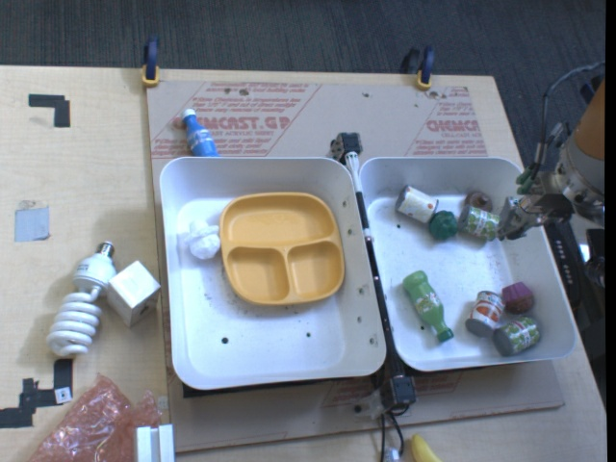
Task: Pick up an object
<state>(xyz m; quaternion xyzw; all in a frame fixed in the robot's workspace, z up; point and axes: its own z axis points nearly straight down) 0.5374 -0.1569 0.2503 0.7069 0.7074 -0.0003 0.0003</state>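
The right bin point(549, 258) holds several small objects. Along its far side lie a white can point(416, 204), a dark green ball point(443, 225), a green-labelled can point(478, 223) and a small brown item point(478, 201). A green bottle point(426, 304) lies in the middle. Near the front right corner sit a red-and-white can point(486, 313), a purple object point(518, 296) and another green-labelled can point(517, 336). My gripper point(520, 218) hangs low at the bin's right side, just right of the far green-labelled can, and nothing is visibly held in it.
The left bin point(183, 287) holds a yellow divided plate point(283, 247) and a crumpled white object point(203, 243). Outside the bins lie a blue bottle point(200, 135), a spiral light bulb point(80, 301), a white cube point(134, 291) and a red mesh bag point(96, 422).
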